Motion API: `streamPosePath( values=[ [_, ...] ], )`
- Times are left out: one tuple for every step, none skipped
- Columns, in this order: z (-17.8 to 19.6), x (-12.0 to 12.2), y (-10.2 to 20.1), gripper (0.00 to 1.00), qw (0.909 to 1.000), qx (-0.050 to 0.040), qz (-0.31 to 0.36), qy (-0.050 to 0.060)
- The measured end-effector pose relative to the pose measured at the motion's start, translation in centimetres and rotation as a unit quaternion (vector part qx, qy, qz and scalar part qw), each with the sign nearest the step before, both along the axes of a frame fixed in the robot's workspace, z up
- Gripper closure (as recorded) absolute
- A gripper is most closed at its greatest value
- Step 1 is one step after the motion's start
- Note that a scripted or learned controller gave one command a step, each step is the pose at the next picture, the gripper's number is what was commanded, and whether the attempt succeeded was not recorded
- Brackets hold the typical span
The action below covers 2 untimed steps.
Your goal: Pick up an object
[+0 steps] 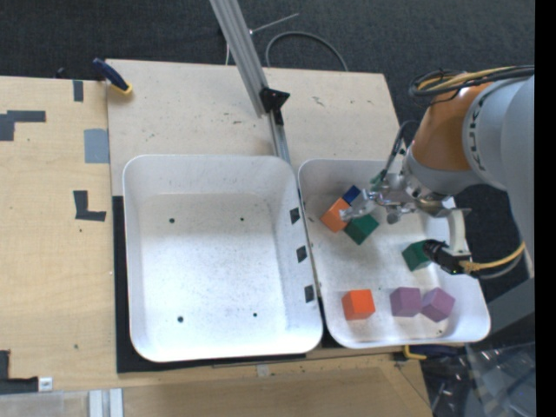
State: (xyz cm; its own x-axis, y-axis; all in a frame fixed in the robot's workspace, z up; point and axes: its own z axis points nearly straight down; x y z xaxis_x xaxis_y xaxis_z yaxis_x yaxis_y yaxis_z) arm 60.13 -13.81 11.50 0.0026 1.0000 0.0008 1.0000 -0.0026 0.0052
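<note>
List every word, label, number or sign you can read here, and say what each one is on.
No readable text.
Grey tape patches on the bench: blank.
Dark marks on the wall between the left bin and right bin: too small to read.
Coloured blocks, e.g. orange block: no markings.

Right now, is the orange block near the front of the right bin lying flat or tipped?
Flat. The orange block rests squarely on the right bin's floor, apart from the purple blocks.
</note>
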Motion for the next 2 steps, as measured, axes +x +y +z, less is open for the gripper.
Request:
streamPosePath(
  values=[
    [-0.3, 0.9, 1.6, 0.00, 1.0000, -0.0017, 0.001, -0.009],
    [-0.9, 3.7, 1.4, 0.00, 1.0000, 0.0008, 0.004, -0.006]
  ],
)
